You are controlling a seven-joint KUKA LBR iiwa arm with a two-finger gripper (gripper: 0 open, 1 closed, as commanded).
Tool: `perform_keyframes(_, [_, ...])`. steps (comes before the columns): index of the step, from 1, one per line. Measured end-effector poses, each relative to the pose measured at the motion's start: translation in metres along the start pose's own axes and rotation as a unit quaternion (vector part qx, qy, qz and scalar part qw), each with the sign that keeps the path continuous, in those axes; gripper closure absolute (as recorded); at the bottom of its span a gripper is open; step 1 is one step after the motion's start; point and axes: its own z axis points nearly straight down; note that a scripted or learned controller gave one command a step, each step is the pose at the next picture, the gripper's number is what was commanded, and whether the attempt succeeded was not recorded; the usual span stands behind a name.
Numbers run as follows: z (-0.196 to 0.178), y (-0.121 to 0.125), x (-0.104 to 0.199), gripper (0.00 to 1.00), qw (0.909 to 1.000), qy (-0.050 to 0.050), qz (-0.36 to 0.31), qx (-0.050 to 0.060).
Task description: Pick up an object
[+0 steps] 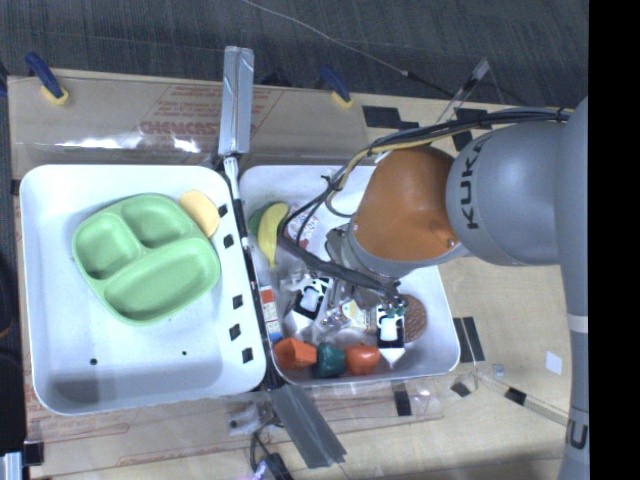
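Note:
My gripper (350, 313) reaches down into the right bin (440, 308), under the orange band of the arm. Its two black and white fingers (314, 298) stand apart over a pale crumpled object (352, 314) that lies between them. A yellow banana (270, 230) and a green item lie at the bin's back left. Along the front wall sit an orange piece (295, 353), a teal piece (329, 360) and a red piece (362, 358). A brown round object (414, 316) lies just right of the gripper.
The left bin (60, 368) holds a green divided plate (148, 256) with a yellow piece (200, 210) at its back right corner. The wall between the bins runs close to the gripper's left. Cables trail from the arm toward the back.

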Motion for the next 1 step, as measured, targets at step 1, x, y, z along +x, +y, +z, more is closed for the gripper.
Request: perform_keyframes(1, [-0.0030,0.0106,0.0116,0.00,0.9922,-0.006,0.124,0.002])
